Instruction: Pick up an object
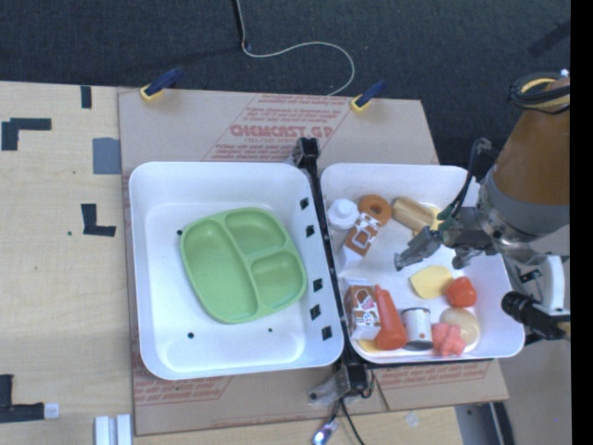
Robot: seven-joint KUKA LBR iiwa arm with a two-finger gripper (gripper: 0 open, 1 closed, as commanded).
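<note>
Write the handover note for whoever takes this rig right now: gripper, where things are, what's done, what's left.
Gripper: above the right bin, over bare floor left of the yellow piece; nothing shows between its fingers, and I cannot tell if they are open or shut.
Right bin: white bottle, donut and bread roll along the back; yellow piece and tomato mid-right; carrot and small packets near the front.
Left bin: green divided plate.
Done: nothing is picked up yet.
Left: close on one object, probably the yellow piece as the nearest, and lift it.
</note>
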